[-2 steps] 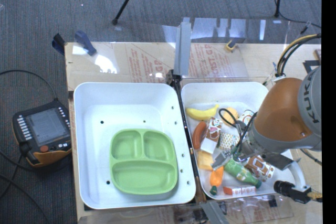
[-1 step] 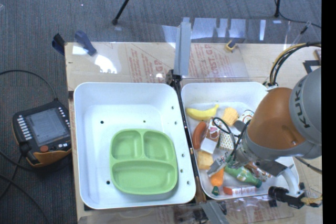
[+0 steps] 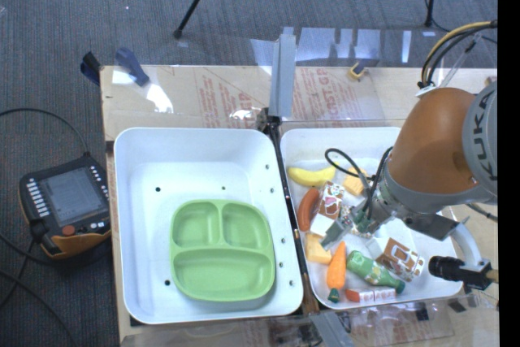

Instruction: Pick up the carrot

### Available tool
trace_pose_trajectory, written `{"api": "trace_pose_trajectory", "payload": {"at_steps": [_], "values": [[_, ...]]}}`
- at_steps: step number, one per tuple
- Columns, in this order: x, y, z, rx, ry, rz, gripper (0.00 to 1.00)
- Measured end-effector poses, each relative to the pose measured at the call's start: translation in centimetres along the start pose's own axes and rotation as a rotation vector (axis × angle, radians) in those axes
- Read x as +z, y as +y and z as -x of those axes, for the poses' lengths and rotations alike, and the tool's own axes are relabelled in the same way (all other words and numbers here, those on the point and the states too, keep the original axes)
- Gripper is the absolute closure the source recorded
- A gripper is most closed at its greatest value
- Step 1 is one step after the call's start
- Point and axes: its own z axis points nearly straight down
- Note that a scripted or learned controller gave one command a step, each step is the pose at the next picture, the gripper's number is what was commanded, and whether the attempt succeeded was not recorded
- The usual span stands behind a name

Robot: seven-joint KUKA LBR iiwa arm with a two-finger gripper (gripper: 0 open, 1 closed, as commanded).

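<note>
The carrot lay in the right bin, near its front edge, with the hand low just above it; whether it was open, I could not tell. A grab could easily slip or catch the wrong item, since a green bottle and an orange wedge crowded the carrot. A banana lay farther back; a green plate sat in the left bin.
</note>
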Motion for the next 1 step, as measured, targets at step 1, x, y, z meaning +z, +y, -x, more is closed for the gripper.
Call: {"api": "trace_pose_trajectory", "payload": {"at_steps": [1], "values": [[8.85, -3.28, 2.64, -0.064, 0.008, -0.015, 0.0]]}}
